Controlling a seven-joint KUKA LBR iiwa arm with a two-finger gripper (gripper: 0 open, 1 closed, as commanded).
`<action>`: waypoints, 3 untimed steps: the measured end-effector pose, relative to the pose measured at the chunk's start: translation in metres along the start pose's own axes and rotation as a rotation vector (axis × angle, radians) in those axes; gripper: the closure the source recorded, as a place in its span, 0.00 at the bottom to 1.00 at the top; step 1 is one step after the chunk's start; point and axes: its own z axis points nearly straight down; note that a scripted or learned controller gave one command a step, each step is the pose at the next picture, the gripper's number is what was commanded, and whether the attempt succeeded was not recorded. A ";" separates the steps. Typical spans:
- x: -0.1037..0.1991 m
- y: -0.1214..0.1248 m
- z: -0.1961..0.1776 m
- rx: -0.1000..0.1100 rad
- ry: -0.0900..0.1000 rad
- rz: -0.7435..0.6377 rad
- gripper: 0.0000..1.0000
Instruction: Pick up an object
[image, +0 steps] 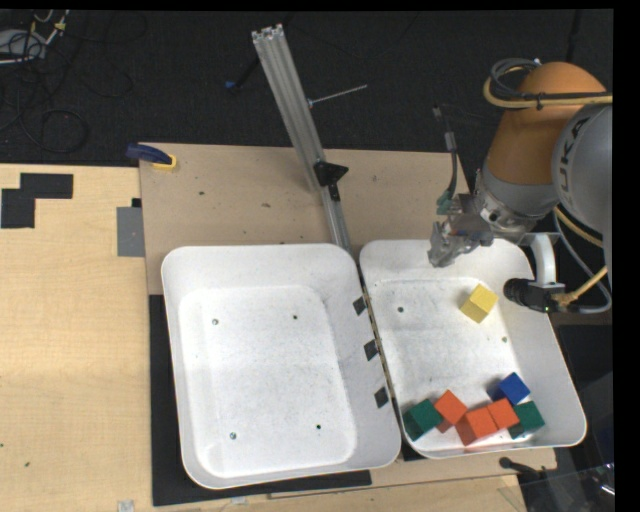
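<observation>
A yellow block (479, 302) lies alone in the upper right of the right bin (440, 350). At that bin's near edge sits a cluster of blocks: a green one (421, 417), orange ones (451, 407) (480, 422), a blue one (513, 387) and another green one (527, 417). My gripper (446, 250) hangs over the bin's far edge, up and to the left of the yellow block and apart from it. I see nothing between its fingers.
The left bin (265, 360) lies beside the right one, with black clips (371, 349) along the shared edge. A slanted metal rail (300, 125) rises behind the bins. A blue-and-yellow clamp (152, 155) sits at the bench's far left corner.
</observation>
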 end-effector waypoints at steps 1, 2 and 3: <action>0.054 0.000 -0.014 -0.002 0.000 0.000 1.00; 0.102 -0.013 -0.018 0.000 0.000 0.000 1.00; 0.153 -0.020 -0.027 -0.002 0.000 -0.001 1.00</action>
